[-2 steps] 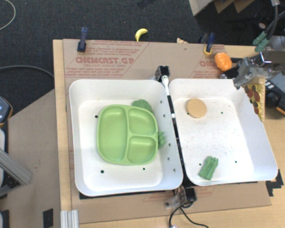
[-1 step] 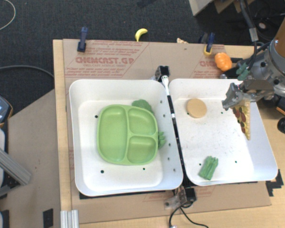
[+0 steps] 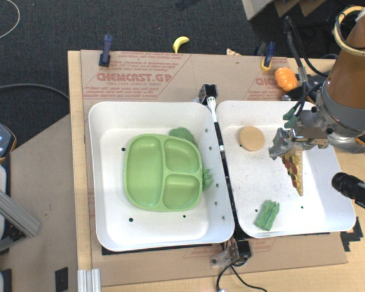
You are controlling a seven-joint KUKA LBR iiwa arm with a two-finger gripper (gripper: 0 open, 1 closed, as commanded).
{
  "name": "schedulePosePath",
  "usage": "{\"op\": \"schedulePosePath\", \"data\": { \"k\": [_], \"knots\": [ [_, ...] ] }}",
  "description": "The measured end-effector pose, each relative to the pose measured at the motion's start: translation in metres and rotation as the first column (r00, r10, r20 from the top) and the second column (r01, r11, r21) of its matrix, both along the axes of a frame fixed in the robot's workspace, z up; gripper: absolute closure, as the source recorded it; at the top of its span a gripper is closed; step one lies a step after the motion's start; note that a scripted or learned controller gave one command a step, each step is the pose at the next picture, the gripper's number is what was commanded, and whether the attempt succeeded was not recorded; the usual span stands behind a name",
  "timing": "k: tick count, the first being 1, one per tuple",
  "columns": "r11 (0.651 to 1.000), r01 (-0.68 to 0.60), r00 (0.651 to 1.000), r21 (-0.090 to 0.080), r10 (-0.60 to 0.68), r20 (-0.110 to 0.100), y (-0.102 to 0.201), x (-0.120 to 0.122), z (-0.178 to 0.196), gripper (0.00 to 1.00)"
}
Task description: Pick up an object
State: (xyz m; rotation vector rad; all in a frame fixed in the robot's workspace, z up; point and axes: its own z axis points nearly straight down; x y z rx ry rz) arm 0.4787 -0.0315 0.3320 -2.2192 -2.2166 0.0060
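Camera view: pizza slice (image 3: 294,170) under jaws

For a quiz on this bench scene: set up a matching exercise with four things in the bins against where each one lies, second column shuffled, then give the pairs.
Things:
1. green divided plate
2. tan round disc
3. pizza slice
4. small green block

Places:
A. right bin, near its front edge
B. left bin, filling its middle
C. right bin, just under the gripper
D. right bin, back part, left of the gripper

Pairs: 1-B, 2-D, 3-C, 4-A
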Motion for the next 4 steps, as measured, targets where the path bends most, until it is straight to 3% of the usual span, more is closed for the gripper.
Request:
{"op": "schedulePosePath", "data": {
  "k": [1, 2, 3, 4],
  "knots": [
    [1.0, 0.002, 1.0, -0.003, -0.002, 0.016, -0.033, 0.001, 0.075, 1.0],
    [1.0, 0.001, 1.0, -0.001, -0.001, 0.003, -0.039, 0.001, 0.041, 1.0],
    [1.0, -0.01, 1.0, 0.002, 0.01, 0.001, 0.046, 0.0, 0.016, 1.0],
    [1.0, 0.004, 1.0, -0.003, -0.003, 0.018, -0.009, 0.001, 0.11, 1.0]
  ]
}}
